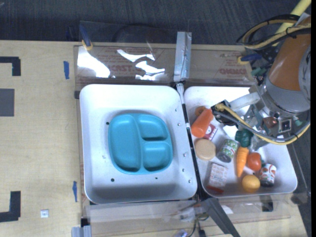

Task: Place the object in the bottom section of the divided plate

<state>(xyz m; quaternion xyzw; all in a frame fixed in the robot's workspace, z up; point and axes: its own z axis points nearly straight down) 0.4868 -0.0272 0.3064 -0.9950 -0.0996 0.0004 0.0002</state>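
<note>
hovering over the right bin [286,181], the gripper [247,127] hangs just above the toy food; whether it is wide, narrow or holding anything, i cannot tell. the blue divided plate [140,142] sits in the left bin [98,181], all sections bare. beside that plate, across the bin wall, lie an orange bottle [202,123], a small can [227,150], a carrot [241,160] and an orange [251,182]. nothing placed yet; picking, carrying and dropping remain, i judge.

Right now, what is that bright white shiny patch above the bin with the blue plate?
In the camera view, that is glare: lamp light bouncing off the clear panel behind the left bin. The blue divided plate looks evenly lit and sharp; the arm looks slightly soft.
</note>
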